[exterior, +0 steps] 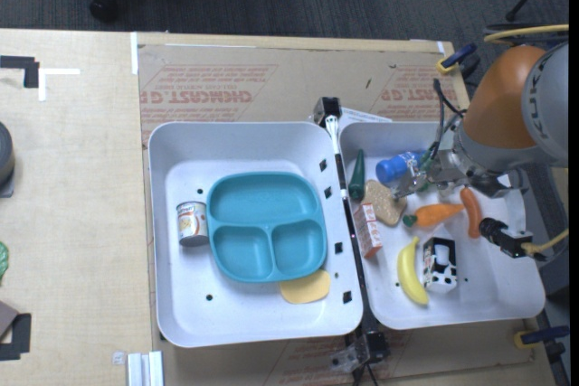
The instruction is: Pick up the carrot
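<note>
The carrot [437,213] is orange with a small green end at its left. It lies flat in the middle of the right bin [507,303]. My gripper [414,182] hangs low over that bin, just above and left of the carrot, between a blue bottle [395,167] and the carrot's green end. Nothing visibly sits in the gripper. The grey arm with its orange band [507,95] covers the bin's far right corner.
The right bin also holds a red-orange sausage [470,211], a banana [412,272], a black-and-white carton [441,265], a tan cookie [388,203], a red box [369,229] and a green piece [357,175]. The left bin holds a teal tray [268,226], a can [191,222] and a yellow disc [305,287].
</note>
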